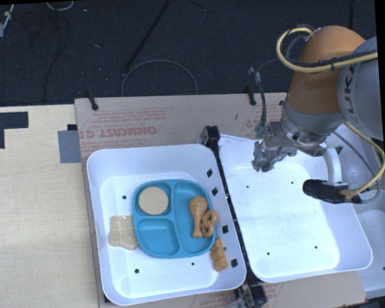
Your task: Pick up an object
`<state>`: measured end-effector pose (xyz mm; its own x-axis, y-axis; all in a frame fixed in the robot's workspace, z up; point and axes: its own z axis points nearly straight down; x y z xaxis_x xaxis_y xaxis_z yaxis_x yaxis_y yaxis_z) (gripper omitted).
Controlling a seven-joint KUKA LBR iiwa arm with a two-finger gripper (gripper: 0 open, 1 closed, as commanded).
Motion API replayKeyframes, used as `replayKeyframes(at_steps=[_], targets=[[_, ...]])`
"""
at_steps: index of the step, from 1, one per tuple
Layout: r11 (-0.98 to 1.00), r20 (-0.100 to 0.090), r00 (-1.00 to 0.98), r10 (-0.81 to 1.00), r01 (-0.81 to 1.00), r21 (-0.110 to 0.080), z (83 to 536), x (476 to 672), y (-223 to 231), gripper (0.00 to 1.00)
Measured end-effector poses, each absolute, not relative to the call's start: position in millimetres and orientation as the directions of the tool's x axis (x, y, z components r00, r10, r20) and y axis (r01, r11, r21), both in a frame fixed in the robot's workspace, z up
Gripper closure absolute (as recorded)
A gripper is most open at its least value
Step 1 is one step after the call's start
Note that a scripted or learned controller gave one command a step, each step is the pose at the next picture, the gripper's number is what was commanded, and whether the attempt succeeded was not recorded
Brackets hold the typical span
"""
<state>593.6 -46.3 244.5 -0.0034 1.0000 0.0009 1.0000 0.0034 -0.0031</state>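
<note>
A blue divided plate (160, 241) lies in the left bin (108, 172). On it rest a round tan cookie (152, 200) and a brown drumstick-shaped piece (199, 214) with a pretzel-like piece (210, 222) beside it. A pale bread slice (122, 232) lies just left of the plate. A small brown pastry (218, 255) lies off the plate's lower right corner. My gripper (265, 160) hangs over the upper left part of the right bin (347, 251), well apart from all these things, with nothing visible between its fingers.
A black divider (223, 200) runs between the two bins. Both bins sit on a cardboard sheet (138, 124) on the wooden bench. The arm's orange band and grey body fill the upper right.
</note>
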Motion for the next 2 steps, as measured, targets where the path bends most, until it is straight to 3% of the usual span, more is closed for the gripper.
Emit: replayKeyframes(at_steps=[2], targets=[[0.005, 0.002, -0.005, 1.000, 1.000, -0.002, 243, 611.3, 58, 1.00]])
